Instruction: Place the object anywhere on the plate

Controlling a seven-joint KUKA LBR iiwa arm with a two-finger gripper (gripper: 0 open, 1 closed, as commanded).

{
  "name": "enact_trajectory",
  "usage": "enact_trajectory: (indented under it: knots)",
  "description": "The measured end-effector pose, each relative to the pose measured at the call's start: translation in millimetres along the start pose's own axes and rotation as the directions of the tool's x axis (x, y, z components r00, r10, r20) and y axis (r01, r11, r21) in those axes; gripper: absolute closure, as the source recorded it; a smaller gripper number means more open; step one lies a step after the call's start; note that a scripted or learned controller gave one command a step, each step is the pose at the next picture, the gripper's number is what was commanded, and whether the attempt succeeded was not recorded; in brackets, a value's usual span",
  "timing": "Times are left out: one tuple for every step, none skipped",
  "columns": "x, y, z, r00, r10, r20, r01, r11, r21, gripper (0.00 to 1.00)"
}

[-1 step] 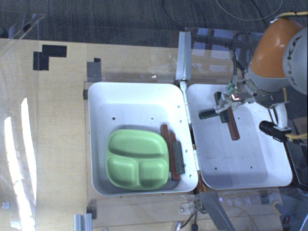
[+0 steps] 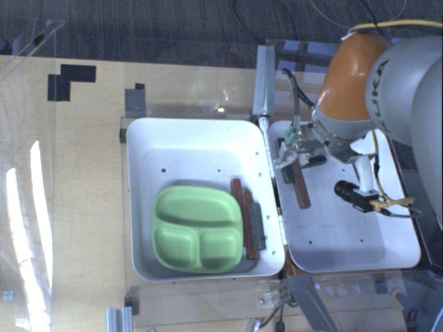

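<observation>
A light green plate (image 2: 199, 229) with three compartments lies in the left bin (image 2: 152, 151), toward its front. My gripper (image 2: 286, 159) hangs low over the left edge of the right bin (image 2: 360, 244). A brown stick (image 2: 301, 187) lies slanted in the right bin, and its upper end reaches under the gripper. Whether the gripper touches the stick is hidden. A small dark green piece (image 2: 287, 176) sits just left of the stick by the bin wall.
Two brown sticks (image 2: 243, 209) and a dark grey bar (image 2: 257, 225) lie along the plate's right side, against the left bin's right wall. The arm's orange band and grey body cover the right bin's back.
</observation>
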State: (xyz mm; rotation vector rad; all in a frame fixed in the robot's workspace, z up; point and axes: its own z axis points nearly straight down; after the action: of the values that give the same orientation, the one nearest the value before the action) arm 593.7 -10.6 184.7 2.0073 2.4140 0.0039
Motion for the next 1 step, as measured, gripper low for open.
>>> enact_trajectory:
  knots:
    - [63.0,-27.7,-0.1,1.000,0.025,0.000,-0.025,1.000,0.000,1.00]
